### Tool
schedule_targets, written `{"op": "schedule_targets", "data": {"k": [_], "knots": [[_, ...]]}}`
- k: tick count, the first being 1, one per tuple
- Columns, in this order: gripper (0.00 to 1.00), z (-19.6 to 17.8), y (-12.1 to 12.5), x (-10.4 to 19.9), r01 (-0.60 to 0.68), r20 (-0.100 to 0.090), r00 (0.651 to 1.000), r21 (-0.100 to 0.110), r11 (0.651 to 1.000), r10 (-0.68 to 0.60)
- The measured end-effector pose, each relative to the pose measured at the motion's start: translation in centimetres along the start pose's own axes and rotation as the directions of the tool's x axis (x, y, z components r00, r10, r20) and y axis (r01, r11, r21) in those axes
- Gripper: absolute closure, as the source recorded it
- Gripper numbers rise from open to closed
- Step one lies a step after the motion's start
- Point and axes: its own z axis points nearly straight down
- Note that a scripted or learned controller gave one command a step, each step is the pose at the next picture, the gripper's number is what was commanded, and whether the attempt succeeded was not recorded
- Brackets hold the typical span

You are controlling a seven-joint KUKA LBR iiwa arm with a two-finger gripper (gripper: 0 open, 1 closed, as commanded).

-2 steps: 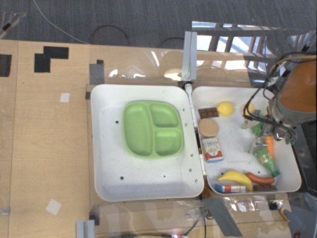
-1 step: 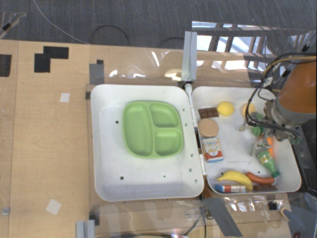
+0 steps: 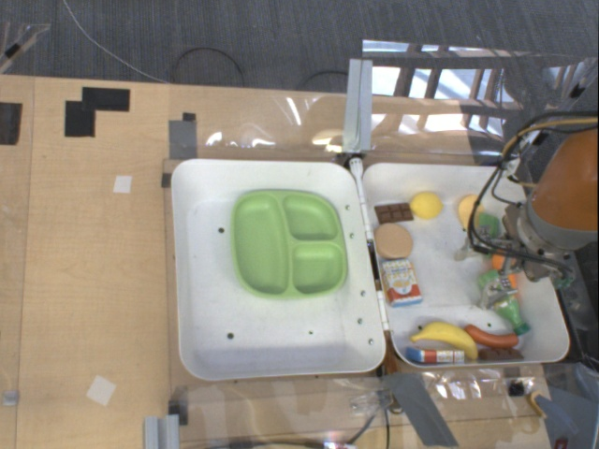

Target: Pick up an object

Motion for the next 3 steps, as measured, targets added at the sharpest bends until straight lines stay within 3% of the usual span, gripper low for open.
{"op": "schedule_targets", "data": {"k": [1,3], "knots": [[0.0,-0.09,0.51,2.82,-0.005,0.002,1.0,0.001,1.0,0.005],[0.0,-0.14,0.43,2.93,0.212,0.002,0.977,0.005,0.977,-0.212]]}}
